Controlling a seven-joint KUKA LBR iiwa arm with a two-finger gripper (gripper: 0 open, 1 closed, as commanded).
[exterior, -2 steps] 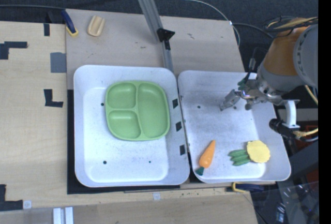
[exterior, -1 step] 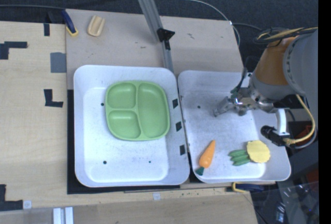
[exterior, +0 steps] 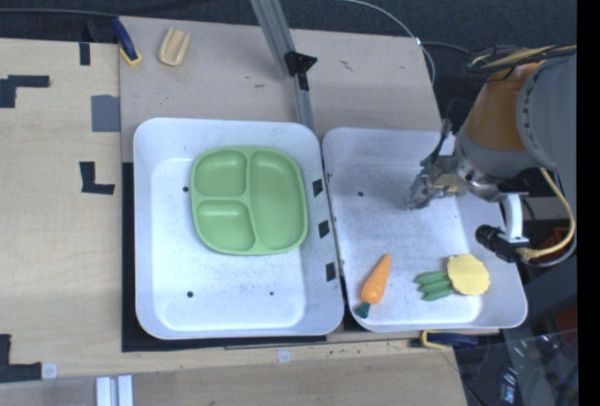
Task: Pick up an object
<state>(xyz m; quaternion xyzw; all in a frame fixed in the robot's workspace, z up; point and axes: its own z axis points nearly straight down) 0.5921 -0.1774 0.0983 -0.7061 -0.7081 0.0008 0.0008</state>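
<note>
Hovering low over the right bin (exterior: pixel 375 160), the gripper (exterior: pixel 422 193) points at bare floor; whether it is released or clenched cannot be told. Nothing appears in its grasp, so the pick seems undone. Candidates lie nearer the camera: a carrot (exterior: pixel 376 278), and a yellow toy with green leaves (exterior: pixel 457 278). Beyond the divider, a green plate (exterior: pixel 249 200) sits in the left bin (exterior: pixel 150 207).

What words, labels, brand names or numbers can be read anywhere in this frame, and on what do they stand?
None can be read.
The green plate, the carrot and the yellow and green toy carry no print.
The two white bins show only small dark specks, not letters.
The dark patches on the bench are plain shapes, not signs.
</note>
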